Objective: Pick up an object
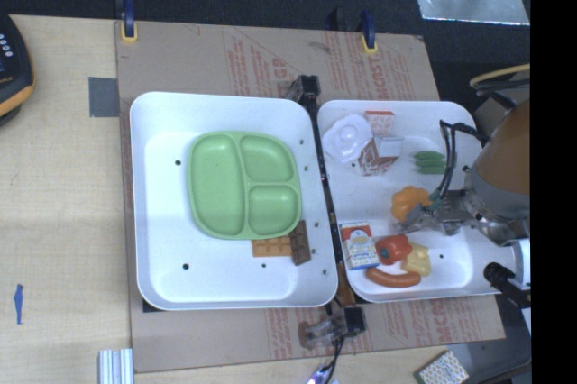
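Camera view: the gripper [431,213] is lowered into the right bin [455,281] beside the orange pepper [408,200], finger state indiscernible; nothing is seen lifted yet.

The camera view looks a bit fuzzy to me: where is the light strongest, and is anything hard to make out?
In the camera view the left white bin is brightest, its floor nearly washed out around the green divided plate; the whole picture is soft, so the print on the small carton is unreadable; the gripper near the orange toy pepper is dim and blurred.
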### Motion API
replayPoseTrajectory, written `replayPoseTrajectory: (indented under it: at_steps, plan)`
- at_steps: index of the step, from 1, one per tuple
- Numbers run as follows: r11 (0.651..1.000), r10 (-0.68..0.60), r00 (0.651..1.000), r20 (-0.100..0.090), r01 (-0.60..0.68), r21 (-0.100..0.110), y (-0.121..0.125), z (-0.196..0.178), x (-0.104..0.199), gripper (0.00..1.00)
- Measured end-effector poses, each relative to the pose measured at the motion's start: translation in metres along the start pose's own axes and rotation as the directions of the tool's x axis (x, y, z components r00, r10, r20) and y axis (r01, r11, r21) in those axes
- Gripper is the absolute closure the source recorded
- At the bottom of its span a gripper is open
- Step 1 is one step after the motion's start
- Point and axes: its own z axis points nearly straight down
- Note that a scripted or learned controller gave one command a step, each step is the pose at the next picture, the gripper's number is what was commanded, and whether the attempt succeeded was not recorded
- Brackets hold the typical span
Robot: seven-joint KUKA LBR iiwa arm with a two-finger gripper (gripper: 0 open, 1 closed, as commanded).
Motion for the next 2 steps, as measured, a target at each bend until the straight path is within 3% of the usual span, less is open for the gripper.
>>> replayPoseTrajectory:
  at_steps: [1,2]
  plan:
    - [1.0,-0.012,1.0,0.001,0.012,-0.011,0.0418,-0.0036,0.0672,0.0]
    - [1.0,-0.007,1.0,0.003,0.007,-0.007,0.0394,-0.0136,0.062,1.0]
